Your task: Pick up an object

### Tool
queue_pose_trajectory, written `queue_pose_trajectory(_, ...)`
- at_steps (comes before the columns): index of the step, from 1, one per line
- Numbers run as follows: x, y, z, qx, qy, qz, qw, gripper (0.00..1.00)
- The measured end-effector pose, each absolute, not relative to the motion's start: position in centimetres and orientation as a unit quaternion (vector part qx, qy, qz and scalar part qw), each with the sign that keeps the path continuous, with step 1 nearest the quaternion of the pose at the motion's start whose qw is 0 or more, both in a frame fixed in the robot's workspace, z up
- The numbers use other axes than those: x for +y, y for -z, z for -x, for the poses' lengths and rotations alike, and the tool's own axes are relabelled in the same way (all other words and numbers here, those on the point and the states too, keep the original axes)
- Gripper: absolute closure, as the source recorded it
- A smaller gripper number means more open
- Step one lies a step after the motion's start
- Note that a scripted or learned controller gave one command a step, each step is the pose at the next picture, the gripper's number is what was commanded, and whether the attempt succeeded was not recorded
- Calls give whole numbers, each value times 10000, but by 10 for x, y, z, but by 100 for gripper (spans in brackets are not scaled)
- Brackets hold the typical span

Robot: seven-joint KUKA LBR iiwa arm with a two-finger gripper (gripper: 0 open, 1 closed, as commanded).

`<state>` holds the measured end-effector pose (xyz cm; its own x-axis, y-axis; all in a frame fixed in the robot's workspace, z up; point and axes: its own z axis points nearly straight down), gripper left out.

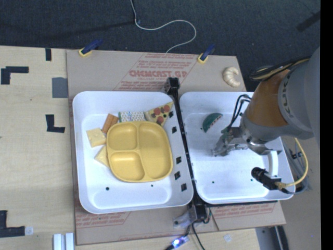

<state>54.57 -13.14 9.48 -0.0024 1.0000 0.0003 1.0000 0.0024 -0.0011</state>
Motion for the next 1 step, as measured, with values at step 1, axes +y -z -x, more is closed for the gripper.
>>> queue_pose_trajectory(1, -127, -156, -543, -7077, 5, 7065, -5, 100)
